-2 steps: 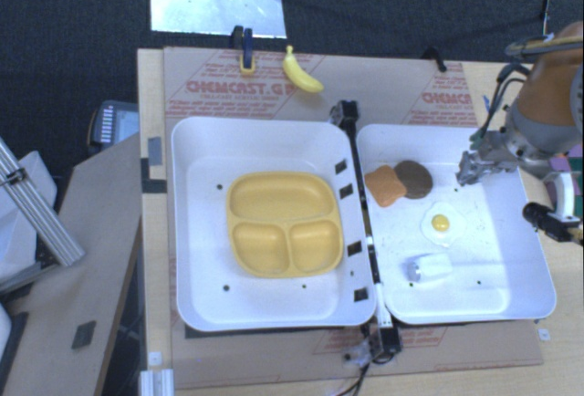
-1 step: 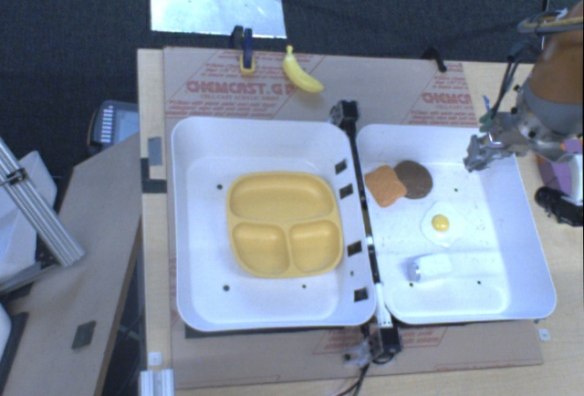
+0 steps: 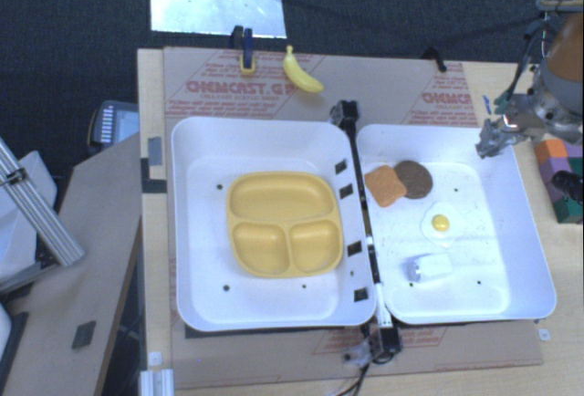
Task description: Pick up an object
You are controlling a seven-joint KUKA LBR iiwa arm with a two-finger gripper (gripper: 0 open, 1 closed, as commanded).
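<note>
Your gripper sits at the far right corner of the right bin, just over its rim, hanging from the grey arm that comes in from the right edge. You cannot tell from this view whether it is apart or together; the tip is small and blurred, and nothing shows between it.

The things you could pick all lie to the gripper's left and nearer the camera, inside that same bin. Closest to it is a dark brown round patty, touching an orange-tan slice of toast that lies just beyond it, toward the divider between the bins. Nearer the camera than those two, a fried egg lies flat on the bin floor, apart from both. Nearer still, a small white object rests on the floor, hard to make out against the white.

Much farther left of the gripper, the left bin holds a yellow three-compartment plate. A yellow banana lies outside the bins on the cardboard sheet, well left of the gripper and farther from the camera. Coloured blocks sit just to the gripper's right, beside the bin.
</note>
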